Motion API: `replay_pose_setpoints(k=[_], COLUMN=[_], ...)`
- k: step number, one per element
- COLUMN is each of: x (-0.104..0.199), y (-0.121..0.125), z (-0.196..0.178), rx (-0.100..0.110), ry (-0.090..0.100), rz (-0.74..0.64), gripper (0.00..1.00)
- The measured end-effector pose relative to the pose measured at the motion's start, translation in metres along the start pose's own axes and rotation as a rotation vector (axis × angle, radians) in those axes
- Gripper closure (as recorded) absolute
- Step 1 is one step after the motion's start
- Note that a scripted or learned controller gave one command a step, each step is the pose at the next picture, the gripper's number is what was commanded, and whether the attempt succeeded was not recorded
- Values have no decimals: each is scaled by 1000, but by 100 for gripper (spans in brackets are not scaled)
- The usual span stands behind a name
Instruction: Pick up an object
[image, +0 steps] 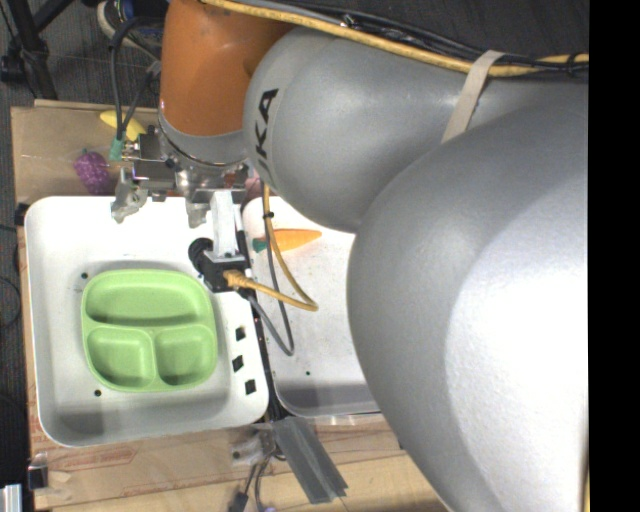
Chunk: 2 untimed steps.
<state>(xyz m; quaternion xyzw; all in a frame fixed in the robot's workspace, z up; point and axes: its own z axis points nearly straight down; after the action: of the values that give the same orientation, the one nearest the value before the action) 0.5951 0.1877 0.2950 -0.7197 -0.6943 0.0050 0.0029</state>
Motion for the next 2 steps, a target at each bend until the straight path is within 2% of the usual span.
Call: replay_pose_setpoints(k=[2], x=[0], y=[0], z=[0], rx=[0], ry=[0], rz=[0], gripper=[0])
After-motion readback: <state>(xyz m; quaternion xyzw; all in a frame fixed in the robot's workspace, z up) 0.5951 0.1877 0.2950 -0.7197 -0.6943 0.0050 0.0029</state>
